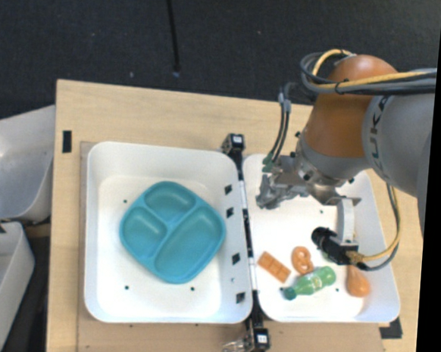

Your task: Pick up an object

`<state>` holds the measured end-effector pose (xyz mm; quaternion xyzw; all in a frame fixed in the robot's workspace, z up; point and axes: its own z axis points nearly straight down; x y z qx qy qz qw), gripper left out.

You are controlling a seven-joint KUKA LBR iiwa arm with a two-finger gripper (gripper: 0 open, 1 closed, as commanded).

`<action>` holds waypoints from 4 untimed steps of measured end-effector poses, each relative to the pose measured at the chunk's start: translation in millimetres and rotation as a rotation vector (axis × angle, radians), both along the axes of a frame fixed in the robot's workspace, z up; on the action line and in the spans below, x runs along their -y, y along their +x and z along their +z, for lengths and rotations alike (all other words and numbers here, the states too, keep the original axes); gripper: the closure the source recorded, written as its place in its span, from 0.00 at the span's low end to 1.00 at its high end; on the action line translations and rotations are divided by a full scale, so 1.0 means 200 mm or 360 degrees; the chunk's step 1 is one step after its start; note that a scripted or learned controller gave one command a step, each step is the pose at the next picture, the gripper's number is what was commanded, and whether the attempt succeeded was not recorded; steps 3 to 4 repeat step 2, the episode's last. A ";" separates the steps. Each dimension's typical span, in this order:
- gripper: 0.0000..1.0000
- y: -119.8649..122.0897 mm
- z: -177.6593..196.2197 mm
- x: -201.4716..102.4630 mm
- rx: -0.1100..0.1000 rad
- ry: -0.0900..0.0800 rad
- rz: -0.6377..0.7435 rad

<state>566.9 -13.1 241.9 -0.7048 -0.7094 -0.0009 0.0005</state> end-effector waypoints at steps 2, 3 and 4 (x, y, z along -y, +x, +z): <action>1.00 -0.19 -0.02 -0.47 -0.0004 -0.0002 0.0000; 1.00 -0.19 -0.02 -0.47 -0.0004 -0.0002 0.0000; 1.00 -0.19 -0.02 -0.47 -0.0004 -0.0002 0.0000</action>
